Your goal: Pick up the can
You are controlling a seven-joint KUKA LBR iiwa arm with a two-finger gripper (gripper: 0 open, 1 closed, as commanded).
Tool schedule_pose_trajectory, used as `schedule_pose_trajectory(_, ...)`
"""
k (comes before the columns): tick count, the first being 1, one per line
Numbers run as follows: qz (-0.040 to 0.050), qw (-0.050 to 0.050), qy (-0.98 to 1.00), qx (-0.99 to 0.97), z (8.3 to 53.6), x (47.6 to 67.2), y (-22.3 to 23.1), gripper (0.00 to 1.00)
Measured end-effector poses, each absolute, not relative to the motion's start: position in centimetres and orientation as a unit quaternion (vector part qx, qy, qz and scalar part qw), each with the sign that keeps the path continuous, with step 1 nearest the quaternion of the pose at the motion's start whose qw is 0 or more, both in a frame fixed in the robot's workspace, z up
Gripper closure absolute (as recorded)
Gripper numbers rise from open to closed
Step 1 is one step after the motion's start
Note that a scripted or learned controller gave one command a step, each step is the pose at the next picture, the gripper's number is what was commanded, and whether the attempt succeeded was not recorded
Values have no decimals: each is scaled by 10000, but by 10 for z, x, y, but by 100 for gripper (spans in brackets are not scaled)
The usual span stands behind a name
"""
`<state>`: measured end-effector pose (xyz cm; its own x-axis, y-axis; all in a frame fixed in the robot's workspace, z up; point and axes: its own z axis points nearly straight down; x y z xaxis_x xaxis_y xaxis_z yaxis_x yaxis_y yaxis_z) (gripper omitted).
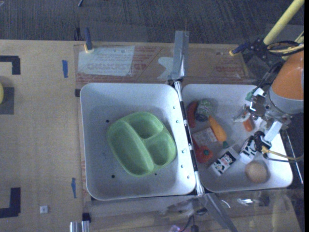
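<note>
Can [205, 109], just beyond the orange carrot [217, 130]: probably light, stiff, slick-walled, best pinched across its body; gripper [259, 125] right of the carrot, opening cannot be told.

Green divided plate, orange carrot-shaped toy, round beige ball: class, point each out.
Green divided plate [141, 143], camera view, centre ridge.
Orange carrot-shaped toy [217, 130], camera view, middle of body.
Round beige ball [256, 171], camera view, top surface.
</note>
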<state>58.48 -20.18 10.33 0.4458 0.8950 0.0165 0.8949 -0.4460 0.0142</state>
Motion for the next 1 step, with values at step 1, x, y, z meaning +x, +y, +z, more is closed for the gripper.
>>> schedule_pose_trajectory(1, 102, 29, 5259, 8505, 104, 585, -203, 0)
